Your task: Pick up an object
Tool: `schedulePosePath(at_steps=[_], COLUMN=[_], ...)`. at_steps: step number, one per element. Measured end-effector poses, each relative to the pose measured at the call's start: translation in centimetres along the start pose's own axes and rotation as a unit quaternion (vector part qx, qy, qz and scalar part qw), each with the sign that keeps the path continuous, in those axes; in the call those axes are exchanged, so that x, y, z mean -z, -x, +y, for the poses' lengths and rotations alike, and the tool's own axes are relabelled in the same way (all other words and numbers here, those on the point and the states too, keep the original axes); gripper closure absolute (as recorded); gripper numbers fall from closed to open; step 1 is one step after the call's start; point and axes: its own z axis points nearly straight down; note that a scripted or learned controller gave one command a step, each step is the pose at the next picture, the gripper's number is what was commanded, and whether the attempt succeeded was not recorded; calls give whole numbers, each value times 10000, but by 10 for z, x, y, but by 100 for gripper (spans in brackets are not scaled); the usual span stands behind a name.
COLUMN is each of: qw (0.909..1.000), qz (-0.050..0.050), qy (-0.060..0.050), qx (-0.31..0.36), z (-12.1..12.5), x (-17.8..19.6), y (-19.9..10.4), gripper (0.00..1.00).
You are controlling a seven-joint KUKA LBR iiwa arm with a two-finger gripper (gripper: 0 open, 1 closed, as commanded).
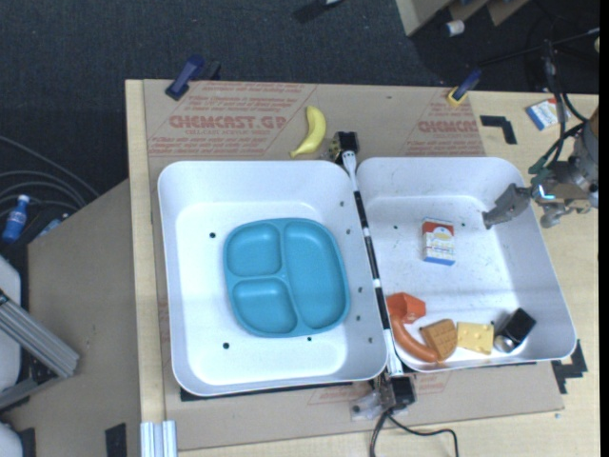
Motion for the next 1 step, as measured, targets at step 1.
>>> schedulePosePath(at_steps=[1], qw=[10000], qz=[3], qy=[-12], qx=[2], z=[122], x=[-155], y=[-3], gripper=[0])
